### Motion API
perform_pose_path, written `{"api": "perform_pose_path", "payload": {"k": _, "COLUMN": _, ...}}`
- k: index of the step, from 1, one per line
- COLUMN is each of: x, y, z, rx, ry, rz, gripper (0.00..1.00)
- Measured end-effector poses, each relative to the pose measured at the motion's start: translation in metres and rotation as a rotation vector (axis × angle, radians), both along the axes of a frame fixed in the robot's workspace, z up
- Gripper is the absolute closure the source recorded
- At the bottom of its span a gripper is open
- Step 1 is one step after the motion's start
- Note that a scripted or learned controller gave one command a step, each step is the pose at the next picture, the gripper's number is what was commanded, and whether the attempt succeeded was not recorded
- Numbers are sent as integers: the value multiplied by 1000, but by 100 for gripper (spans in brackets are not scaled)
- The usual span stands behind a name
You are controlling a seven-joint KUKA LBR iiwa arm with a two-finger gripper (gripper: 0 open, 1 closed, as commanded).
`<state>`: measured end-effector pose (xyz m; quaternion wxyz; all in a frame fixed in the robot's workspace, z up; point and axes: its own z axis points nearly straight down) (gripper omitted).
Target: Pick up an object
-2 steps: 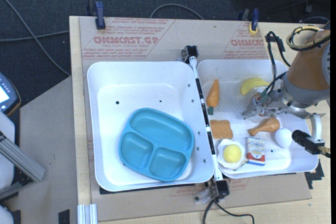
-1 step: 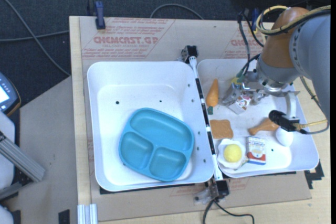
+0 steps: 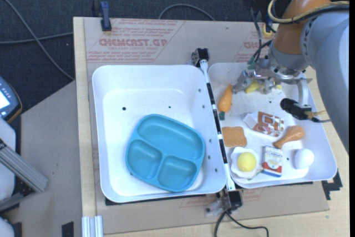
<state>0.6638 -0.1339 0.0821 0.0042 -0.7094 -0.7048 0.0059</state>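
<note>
A small yellow object (image 3: 253, 86), the likeliest target since the gripper (image 3: 256, 81) sits right over it, lies in the upper part of the right bin (image 3: 326, 159), in the upper right of the frame. Whether the hand is spread or pressed together cannot be told from this slant, nor whether the yellow piece is between its tips or merely beside them. The main risk, as I judge it, is a miss: the piece is small and lies low on the bin floor near the back wall, so the tips could close above it or push it against the wall. An orange carrot (image 3: 225, 99) lies just to the left, near the divider between the bins, and a sideways nudge could knock it. Lower in the same bin the toast (image 3: 233, 136), fried egg (image 3: 246, 162), drumstick (image 3: 289, 135), white egg (image 3: 303, 159) and small carton (image 3: 272, 161) crowd together. The blue tray (image 3: 165, 152) in the left bin (image 3: 105, 119) is well apart.
</note>
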Motion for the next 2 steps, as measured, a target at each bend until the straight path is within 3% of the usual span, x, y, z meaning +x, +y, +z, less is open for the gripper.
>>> {"api": "perform_pose_path", "payload": {"k": 2, "x": 1, "y": -78, "z": -1, "rx": 22, "ry": 3, "rz": 7, "gripper": 0}}
